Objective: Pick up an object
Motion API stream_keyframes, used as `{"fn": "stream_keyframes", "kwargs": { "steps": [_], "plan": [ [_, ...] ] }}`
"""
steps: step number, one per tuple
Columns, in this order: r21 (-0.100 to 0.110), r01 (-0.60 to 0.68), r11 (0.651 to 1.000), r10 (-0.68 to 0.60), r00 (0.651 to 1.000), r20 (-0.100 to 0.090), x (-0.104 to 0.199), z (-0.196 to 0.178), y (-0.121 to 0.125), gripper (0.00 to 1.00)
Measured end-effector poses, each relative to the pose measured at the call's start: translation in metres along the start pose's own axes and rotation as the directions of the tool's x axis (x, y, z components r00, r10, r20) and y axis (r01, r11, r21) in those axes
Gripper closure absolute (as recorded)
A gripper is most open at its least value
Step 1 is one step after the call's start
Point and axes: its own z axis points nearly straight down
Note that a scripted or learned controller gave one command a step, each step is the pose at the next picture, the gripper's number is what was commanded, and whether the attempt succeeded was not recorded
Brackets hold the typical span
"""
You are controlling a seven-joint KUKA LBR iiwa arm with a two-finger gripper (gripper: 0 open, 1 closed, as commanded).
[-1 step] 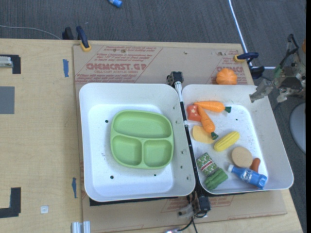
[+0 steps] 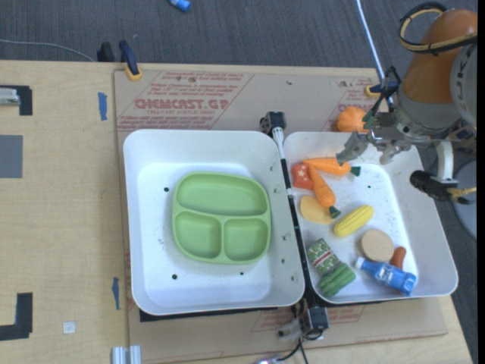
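Observation:
My gripper point(image 2: 370, 152) hangs over the far edge of the right bin point(image 2: 421, 226), open, with nothing between its fingers. Just to its left lies a carrot point(image 2: 328, 166), with a second carrot point(image 2: 323, 191) and a red piece point(image 2: 301, 174) beside it. Nearer the front are a yellow slice point(image 2: 313, 209), a corn cob point(image 2: 353, 220), a tan round disc point(image 2: 377, 244), a blue bottle point(image 2: 388, 276), a green pickle point(image 2: 337, 280) and a small patterned packet point(image 2: 322, 255).
The left bin point(image 2: 151, 226) holds a green divided plate point(image 2: 221, 217). An orange fruit point(image 2: 350, 119) sits on the board behind the right bin, close to the gripper. A small blue bottle point(image 2: 176, 1) lies on the floor beyond the bench.

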Motion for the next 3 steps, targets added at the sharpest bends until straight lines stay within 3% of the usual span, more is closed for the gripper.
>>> {"fn": "stream_keyframes", "kwargs": {
  "steps": [1, 2, 3],
  "plan": [
    [-0.003, -0.001, 1.000, 0.001, 1.000, 0.003, 0.034, 0.081, 0.014, 0.00],
    [-0.004, 0.000, 1.000, 0.000, 1.000, 0.003, 0.034, 0.071, 0.014, 1.00],
    [-0.004, 0.001, 1.000, -0.001, 1.000, 0.002, 0.085, -0.014, 0.031, 1.00]
  ]
}}
